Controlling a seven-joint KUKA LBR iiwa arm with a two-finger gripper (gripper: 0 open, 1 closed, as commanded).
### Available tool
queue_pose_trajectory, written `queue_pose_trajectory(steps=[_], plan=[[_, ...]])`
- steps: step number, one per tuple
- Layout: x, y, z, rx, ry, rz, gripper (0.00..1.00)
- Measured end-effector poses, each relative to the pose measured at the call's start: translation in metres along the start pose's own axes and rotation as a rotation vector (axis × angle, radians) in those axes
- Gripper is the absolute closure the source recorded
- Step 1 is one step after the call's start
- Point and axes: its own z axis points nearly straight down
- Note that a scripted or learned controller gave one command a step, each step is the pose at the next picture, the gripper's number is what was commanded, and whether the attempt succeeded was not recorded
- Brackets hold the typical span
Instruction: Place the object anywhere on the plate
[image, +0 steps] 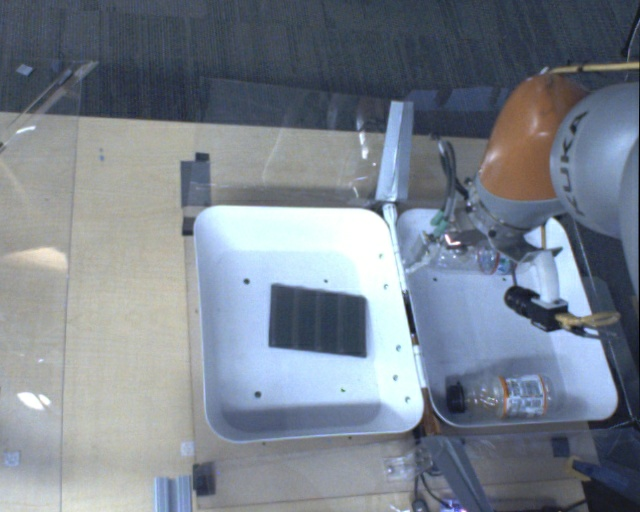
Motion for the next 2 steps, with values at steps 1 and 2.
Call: queue_pose_trajectory(steps=[1, 2], plan=[[0.043, 0.047, -0.039, -0.004, -0.001, -0.226, 0.0], [0.072, 0.068, -0.093, -0.005, -0.001, -0.336, 0.0]])
